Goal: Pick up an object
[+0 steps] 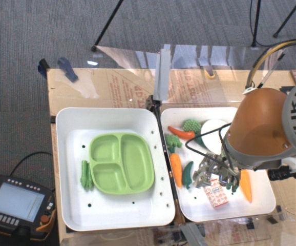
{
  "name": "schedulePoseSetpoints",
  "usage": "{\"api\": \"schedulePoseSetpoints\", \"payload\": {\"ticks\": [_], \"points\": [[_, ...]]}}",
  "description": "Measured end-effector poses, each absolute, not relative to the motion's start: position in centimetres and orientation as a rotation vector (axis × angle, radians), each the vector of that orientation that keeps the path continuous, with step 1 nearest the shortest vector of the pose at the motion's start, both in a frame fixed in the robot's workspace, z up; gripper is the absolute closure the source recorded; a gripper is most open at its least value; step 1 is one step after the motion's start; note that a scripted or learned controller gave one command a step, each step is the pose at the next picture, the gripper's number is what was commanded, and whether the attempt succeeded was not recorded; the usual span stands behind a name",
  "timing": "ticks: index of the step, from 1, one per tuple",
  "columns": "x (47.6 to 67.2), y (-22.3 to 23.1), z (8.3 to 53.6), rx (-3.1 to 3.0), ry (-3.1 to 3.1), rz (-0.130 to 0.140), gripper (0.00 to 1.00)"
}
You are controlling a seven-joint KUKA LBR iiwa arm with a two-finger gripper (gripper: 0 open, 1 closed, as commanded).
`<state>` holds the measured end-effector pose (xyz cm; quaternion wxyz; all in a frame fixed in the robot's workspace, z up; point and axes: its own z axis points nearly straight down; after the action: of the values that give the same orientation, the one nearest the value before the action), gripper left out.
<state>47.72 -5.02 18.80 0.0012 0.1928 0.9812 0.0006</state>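
Observation:
My gripper (215,174) hangs low over the right bin (189,213), below the orange wrist band. Directly under its front lies a small red and white carton (217,197). A dark green cucumber (188,173) and an orange carrot (176,169) lie just left of the gripper. A second orange carrot (246,185) lies on its right. Further back are a red chili (181,133), a knobbly green vegetable (191,125), a small broccoli (172,143) and a white plate (213,131), partly hidden by the arm.
The left bin (71,127) holds a green divided plate (121,163) and a bunch of green beans (86,175) beside it. A metal divider post (161,78) stands behind the bins. A teach pendant (16,205) lies on the floor at lower left.

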Motion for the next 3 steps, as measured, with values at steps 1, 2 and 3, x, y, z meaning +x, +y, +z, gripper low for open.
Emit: {"api": "schedulePoseSetpoints", "payload": {"ticks": [1,2,3], "points": [[52.1,-8.6,9.7,0.776,3.023,0.004,1.00],[54.2,-2.5,19.1,0.809,3.028,0.005,1.00],[53.2,-6.4,18.7,-0.204,3.136,0.002,1.00]]}}
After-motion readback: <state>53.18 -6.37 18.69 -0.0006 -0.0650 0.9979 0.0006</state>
